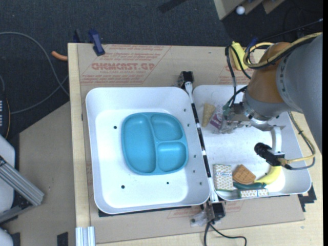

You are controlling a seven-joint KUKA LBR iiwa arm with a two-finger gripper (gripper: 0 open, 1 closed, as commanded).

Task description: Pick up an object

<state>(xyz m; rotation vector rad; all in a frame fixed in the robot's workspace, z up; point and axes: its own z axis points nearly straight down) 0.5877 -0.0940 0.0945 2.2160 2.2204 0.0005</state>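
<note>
Counter (128,65): two bins side by side. Left bin (102,111): divided plate (154,142) at centre. Right bin (225,147): cone (208,114) at far left, gripper (229,121) just beside it; cracker packet (223,177), cookie (243,176) and banana (271,176) along near edge.

The bench (154,60), covered in printed brown board, carries two white bins (102,137) side by side, touching.

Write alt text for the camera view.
The robot's hand hangs low at the far end of the right bin, by a small tan object. A banana lies nearer; a blue divided plate sits in the left bin.
</note>
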